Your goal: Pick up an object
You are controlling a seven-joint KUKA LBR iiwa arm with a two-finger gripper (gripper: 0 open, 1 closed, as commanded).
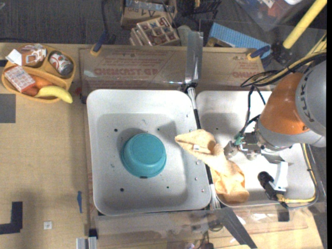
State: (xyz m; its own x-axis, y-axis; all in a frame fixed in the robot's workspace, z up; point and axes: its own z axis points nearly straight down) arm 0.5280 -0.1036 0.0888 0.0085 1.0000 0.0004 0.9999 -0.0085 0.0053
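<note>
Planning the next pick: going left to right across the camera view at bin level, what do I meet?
Left bin → upturned teal bowl → yellow cloth draped over the divide between the bins → gripper → right bin.

Even overhead light, soft shadows, sharp.

Yellow cloth (218, 162) straddles bins; teal bowl (144, 154) left.
</note>
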